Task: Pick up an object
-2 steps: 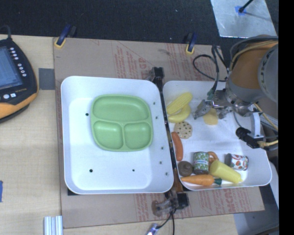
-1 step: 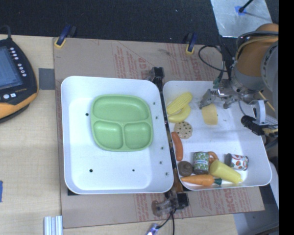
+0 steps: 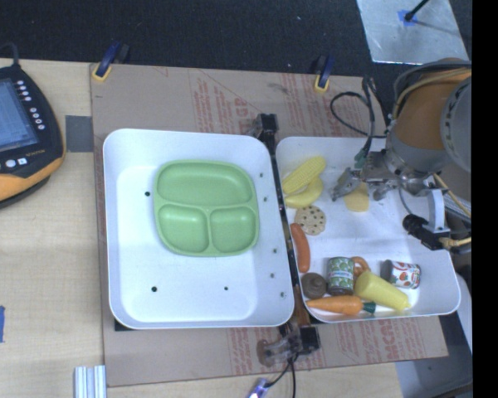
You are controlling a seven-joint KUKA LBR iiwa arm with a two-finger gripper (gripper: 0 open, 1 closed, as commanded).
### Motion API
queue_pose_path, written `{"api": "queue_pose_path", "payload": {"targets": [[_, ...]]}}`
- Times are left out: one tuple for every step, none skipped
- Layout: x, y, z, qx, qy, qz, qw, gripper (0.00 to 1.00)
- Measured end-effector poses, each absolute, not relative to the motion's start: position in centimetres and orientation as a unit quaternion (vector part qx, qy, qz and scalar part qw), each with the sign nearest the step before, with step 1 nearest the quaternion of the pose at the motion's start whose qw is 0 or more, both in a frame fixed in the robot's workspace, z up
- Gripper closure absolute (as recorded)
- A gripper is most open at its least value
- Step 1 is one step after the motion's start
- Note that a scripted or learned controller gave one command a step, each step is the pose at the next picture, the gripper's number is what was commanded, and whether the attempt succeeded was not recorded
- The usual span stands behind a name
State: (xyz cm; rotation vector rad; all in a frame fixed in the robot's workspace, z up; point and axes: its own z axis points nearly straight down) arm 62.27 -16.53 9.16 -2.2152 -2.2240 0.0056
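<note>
We read no label on the green can (image 3: 340, 275). The gripper (image 3: 358, 186) spreads open over a yellow block (image 3: 358, 201) in the right bin (image 3: 448, 305), 1 of 2 on cardboard (image 3: 191, 89).

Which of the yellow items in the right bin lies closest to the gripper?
The small yellow block, just below the gripper. The corn cob lies by the bin's left wall, and the yellow bottle near the front edge.
</note>
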Motion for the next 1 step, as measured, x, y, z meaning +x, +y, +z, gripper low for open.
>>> {"api": "queue_pose_path", "payload": {"targets": [[62.26,-16.67,10.21,-0.705,-0.709,0.0029,0.002,1.0]]}}
